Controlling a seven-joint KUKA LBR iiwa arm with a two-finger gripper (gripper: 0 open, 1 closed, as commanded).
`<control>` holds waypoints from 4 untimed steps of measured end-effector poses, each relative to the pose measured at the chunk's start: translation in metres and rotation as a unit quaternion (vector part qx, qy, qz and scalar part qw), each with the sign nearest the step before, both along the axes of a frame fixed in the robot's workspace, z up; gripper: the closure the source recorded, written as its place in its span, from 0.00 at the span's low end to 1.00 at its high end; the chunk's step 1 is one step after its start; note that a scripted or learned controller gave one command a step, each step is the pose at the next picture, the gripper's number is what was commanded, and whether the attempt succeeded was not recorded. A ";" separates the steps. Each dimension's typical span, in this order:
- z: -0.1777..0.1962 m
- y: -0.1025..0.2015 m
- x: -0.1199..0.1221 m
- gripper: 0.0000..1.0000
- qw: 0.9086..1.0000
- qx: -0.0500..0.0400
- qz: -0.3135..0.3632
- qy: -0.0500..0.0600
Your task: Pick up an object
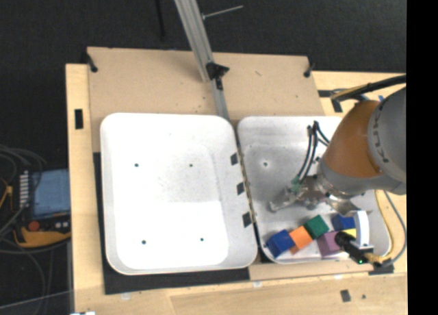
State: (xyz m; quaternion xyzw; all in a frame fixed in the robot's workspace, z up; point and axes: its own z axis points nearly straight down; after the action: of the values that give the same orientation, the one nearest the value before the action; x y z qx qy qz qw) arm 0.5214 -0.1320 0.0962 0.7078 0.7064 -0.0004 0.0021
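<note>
The left bin [171,190] lies bare; in the right bin [274,142] a blue block [279,242], orange block [300,237], green block [315,227] and purple block [329,243] cluster along the near wall. The arm's orange band [352,146] hides the bin's right part; the gripper [291,199] hovers just above the blocks, too blurred to tell its state; nothing visibly held.

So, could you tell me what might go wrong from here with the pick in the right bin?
1. The blocks are packed together at the near edge of the right bin: the blue block, orange block, green block and purple block touch or nearly touch, so the gripper could nudge a neighbour or close on two.
2. They lie close to the bin's near wall, which may block a finger.
3. The gripper sits above the cluster, so it may close on nothing.
</note>
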 end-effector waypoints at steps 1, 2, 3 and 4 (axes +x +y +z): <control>0.013 0.000 0.002 1.00 1.000 0.002 -0.003 -0.002; 0.060 -0.009 0.002 1.00 1.000 0.001 -0.002 -0.002; 0.112 -0.009 -0.006 1.00 1.000 0.001 0.003 -0.002; 0.158 -0.016 -0.005 1.00 1.000 0.001 0.003 -0.003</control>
State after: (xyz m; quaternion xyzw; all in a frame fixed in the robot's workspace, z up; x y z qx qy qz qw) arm 0.5168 -0.1480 0.2542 0.7058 0.7084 0.0021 0.0033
